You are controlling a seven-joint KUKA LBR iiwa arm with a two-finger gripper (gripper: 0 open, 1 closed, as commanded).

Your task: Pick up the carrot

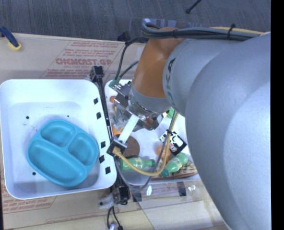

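One fixed camera looks down on my bench (pixel 60 56) at a slant, from above. The left bin (pixel 17 95) lies whole in view, fairly near. My arm (pixel 218 104) comes in from the right, close under the lens, and covers most of the right bin (pixel 180 123). Dark floor (pixel 84 8) runs along the top.
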